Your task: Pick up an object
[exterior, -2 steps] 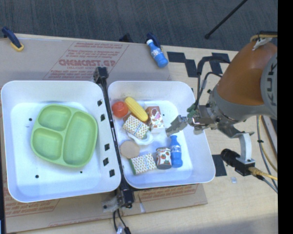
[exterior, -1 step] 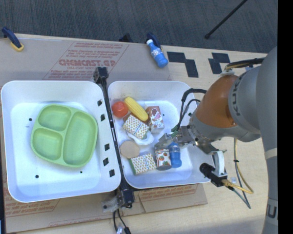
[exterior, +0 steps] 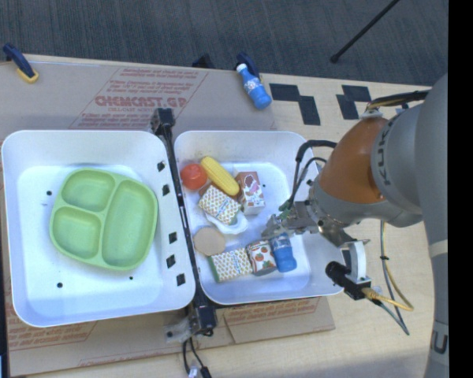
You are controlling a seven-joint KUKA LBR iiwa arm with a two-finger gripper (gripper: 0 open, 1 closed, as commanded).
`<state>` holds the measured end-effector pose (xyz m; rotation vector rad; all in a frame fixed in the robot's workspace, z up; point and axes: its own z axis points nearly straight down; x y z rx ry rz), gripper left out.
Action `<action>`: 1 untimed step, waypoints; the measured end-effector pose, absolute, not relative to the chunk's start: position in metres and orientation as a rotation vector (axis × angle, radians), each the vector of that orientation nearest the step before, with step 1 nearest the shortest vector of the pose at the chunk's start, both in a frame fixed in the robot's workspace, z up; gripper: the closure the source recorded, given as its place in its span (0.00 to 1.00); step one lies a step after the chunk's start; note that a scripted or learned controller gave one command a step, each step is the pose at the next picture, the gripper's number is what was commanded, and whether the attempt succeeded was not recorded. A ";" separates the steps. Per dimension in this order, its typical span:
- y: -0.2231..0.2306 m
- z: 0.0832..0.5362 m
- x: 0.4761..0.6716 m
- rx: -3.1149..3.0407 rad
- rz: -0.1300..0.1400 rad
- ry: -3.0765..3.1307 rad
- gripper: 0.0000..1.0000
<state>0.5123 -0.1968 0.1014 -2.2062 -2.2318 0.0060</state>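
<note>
Gripper [exterior: 277, 228] hangs low inside the right white bin [exterior: 221, 142], just above the small blue plastic bottle [exterior: 284, 256] lying beside a red-printed carton [exterior: 261, 257], probably lined up to grasp; its opening cannot be told.

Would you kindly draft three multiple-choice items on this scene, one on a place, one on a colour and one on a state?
1. Where does the green divided plate lie?
A. left bin
B. right bin
C. on the cardboard

2. What colour is the round ball beside the banana?
A. blue
B. red-orange
C. white

3. How does the blue bottle beyond the bins rest?
A. upright
B. on its side
C. inside a bin

Key: 1 A, the plate sits within the left bin; 2 B, the ball is red-orange; 3 B, the bottle lies flat on the bench.
</note>
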 end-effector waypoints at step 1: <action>-0.162 0.227 0.477 -2.215 0.000 -2.228 1.00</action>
